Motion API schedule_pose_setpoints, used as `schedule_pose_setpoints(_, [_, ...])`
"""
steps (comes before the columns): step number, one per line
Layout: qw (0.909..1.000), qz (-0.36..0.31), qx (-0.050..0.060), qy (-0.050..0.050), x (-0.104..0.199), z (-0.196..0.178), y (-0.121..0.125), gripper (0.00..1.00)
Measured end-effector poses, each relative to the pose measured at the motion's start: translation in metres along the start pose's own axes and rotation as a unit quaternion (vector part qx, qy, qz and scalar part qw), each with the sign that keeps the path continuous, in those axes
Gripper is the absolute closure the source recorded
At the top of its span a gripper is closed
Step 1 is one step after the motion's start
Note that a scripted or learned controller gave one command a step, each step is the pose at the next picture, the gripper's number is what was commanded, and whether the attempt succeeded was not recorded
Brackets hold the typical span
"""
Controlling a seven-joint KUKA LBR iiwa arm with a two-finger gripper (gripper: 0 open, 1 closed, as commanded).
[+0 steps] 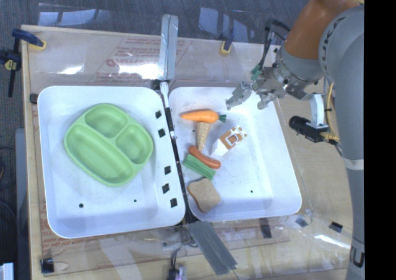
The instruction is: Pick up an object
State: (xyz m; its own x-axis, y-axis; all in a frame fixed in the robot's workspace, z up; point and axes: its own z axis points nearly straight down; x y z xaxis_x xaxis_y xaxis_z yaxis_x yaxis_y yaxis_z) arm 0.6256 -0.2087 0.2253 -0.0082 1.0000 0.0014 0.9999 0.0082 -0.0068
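The right bin [272,167] holds several toy foods: an orange carrot [199,115], a tan cone-like piece [203,135], a small white and orange carton [231,139], a red sausage [205,157], a green piece [198,167] and a brown bread slice [205,194]. My gripper [252,98] hangs above the bin's far edge, right of the carrot. Its two fingers are spread apart and nothing is between them.
The left bin [55,211] holds a green divided plate [109,144]. A metal divider [167,50] runs up between the bins. Clamps [28,38] sit at the bench's far left. The arm fills the upper right.
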Motion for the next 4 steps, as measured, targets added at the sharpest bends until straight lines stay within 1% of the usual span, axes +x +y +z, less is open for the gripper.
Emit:
schedule_pose_setpoints(1, [0.9997, 0.019, -0.015, -0.005, -0.004, 0.108, -0.024, 0.0])
schedule_pose_setpoints(2, [0.9984, 0.053, -0.016, -0.006, -0.004, 0.117, -0.023, 0.0])
schedule_pose_setpoints(3, [0.9985, 0.051, -0.02, -0.007, -0.006, 0.102, -0.02, 1.0])
schedule_pose_setpoints(4, [0.9985, 0.051, -0.02, -0.007, -0.005, 0.102, -0.02, 0.0])
